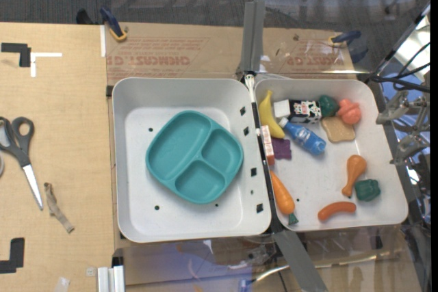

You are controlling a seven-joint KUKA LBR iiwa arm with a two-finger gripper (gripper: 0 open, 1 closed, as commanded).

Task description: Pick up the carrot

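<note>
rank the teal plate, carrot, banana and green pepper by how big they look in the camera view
1. teal plate, by far the largest
2. carrot and banana, which look alike in length, so left unranked
3. green pepper, the smallest

Single fixed overhead cam, slanted down on both bins (123,161).

I see 2 bins side by side on the surface (55,147): the left bin (130,167) holds a divided plate (195,156), and scissors (20,154) lie on the surface to its left. In the right bin (383,161), the carrot (281,195) lies along the left wall, with the banana (268,116) behind it, the bottle (305,137) to the banana's right, and the sausage (337,210) near the front wall.
</note>
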